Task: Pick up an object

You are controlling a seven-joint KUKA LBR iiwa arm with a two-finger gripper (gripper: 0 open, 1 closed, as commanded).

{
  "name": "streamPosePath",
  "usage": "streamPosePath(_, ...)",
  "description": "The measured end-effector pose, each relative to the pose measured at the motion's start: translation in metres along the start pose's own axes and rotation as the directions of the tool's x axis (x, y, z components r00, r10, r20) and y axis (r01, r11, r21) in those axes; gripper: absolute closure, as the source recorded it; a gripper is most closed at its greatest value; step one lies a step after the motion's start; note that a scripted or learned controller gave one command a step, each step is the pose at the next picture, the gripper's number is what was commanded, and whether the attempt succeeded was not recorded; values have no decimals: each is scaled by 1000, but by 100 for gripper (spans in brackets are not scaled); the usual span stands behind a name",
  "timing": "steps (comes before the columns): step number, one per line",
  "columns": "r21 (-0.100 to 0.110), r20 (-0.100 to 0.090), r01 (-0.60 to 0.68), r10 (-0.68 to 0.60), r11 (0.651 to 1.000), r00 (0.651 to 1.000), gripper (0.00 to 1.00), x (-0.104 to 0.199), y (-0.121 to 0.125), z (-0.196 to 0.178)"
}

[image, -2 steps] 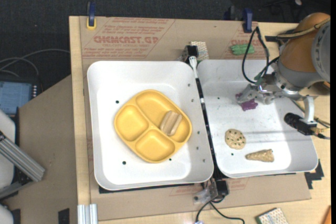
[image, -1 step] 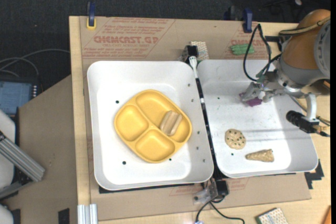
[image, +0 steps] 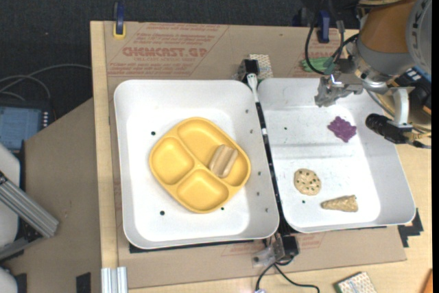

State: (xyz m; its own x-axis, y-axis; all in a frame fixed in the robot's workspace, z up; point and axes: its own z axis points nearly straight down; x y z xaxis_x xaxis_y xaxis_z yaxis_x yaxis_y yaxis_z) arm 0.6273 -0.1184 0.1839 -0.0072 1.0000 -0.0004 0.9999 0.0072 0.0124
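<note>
Overhead, the gripper point(image: 331, 89) hangs at the right bin's point(image: 391, 209) far edge; whether it is spread or pressed together, I cannot tell. Below lie a purple piece point(image: 341, 128), a cookie point(image: 307, 182) and a tan wedge point(image: 341, 203). A yellow divided plate point(image: 188, 178) in the left bin point(image: 137, 147) carries a beige roll point(image: 221, 160).

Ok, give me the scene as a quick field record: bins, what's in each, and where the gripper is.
left bin: yellow divided plate, a tan food piece in its right compartment
right bin: purple item, cookie, tan wedge
gripper: over the right bin's far end, up and left of the purple item
held: nothing seen in the gripper
</note>
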Motion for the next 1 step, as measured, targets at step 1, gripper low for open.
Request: streamPosePath(1,11,0,-6,6,1000,1000,0,-4,-3,6)
